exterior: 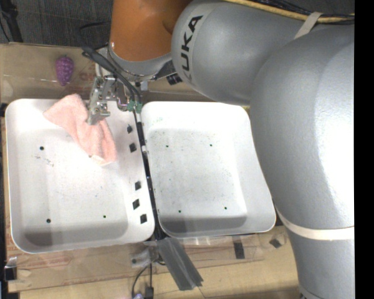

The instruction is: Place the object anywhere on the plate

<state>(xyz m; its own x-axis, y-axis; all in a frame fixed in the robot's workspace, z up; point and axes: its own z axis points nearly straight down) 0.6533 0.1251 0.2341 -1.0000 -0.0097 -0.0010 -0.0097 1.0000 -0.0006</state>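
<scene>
A pink cloth [84, 128] is in the far part of the left bin [62, 192], bunched up at its top right corner and trailing down toward the bin's middle. My gripper [99, 112] reaches down from the orange wrist band at the bin's far right corner. Its fingers are closed on the cloth's upper edge, with the fabric pinched between them. The lower end of the cloth [103, 151] rests on the bin floor.
The right bin [199, 167] lies beside the left one, divided from it by a ridge with black clips [140, 185]. A small purple grape-like object [64, 69] sits on the bench beyond the left bin. The arm's bulk covers the right side.
</scene>
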